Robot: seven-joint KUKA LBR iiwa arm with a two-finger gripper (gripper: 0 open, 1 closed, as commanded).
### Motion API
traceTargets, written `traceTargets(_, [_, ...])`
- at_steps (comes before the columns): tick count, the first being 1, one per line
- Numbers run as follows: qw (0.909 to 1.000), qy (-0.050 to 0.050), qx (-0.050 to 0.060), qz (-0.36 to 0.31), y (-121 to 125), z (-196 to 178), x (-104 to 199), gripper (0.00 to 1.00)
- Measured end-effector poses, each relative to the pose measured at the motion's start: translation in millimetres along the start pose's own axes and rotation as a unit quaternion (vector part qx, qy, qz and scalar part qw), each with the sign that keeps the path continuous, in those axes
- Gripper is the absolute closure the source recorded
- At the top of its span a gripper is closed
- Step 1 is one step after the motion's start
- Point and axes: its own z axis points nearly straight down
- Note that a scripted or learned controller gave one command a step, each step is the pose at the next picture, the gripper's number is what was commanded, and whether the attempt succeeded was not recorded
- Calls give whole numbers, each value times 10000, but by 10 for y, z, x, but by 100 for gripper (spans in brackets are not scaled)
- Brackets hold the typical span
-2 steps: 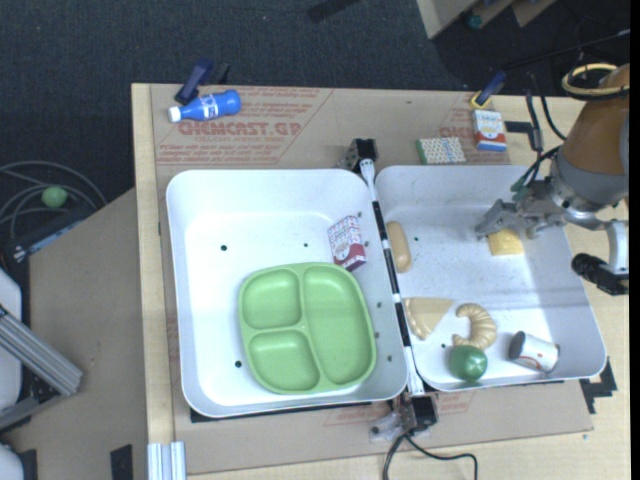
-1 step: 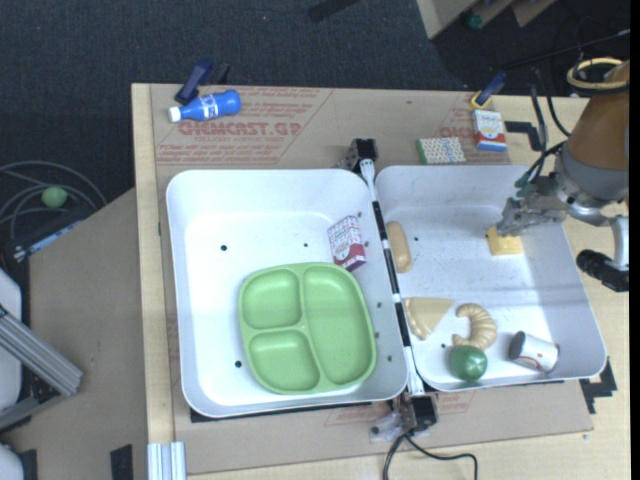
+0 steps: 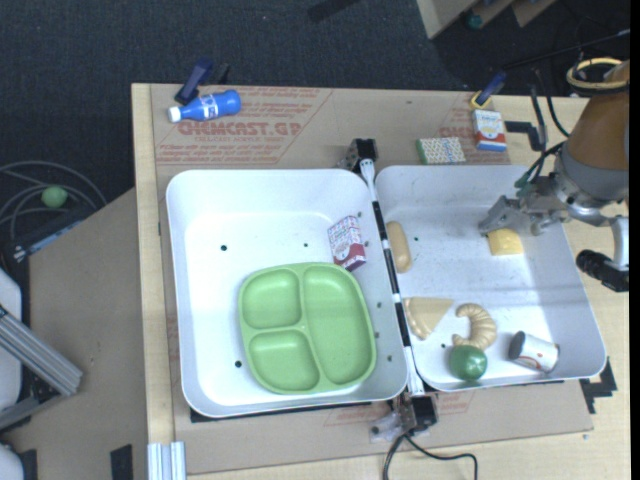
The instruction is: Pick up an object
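Gripper [image 3: 512, 215] sits over right bin [image 3: 440, 193] at about 2 o'clock of that bin, arm [image 3: 597, 138] coming in from 3 o'clock. Can't tell the tool's state from this angle. Yellow block [image 3: 505, 242] lies just beside the tool at its 6 o'clock, on the bin floor; can't tell if touching.

Other right-bin items: tan oblong piece [image 3: 399, 245] against the left wall at 9 o'clock, pale wedge [image 3: 426, 315] near 7 o'clock, croissant [image 3: 478, 321] just right of it, green ball [image 3: 466, 364] at 6 o'clock touching the croissant's lower end, small white-and-red cylinder [image 3: 532, 351] at 5 o'clock.

Left bin [image 3: 200, 268]: green divided plate [image 3: 304, 327] toward 5 o'clock, red-white carton [image 3: 346, 241] at 3 o'clock, just above plate.

Bench [image 3: 150, 188] outside bins: blue-white bottle [image 3: 206, 106] at 11 o'clock, small boxes [image 3: 442, 150] at 1 o'clock.
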Motion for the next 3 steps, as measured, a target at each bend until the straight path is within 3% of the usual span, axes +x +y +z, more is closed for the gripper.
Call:
traceTargets(1, [10000,35,17,4,-46,213,5,0])
traceTargets(2, [10000,30,-14,-10,-18,80,18,100])
traceTargets(3, [10000,-27,2,25,31,-901,-55,100])
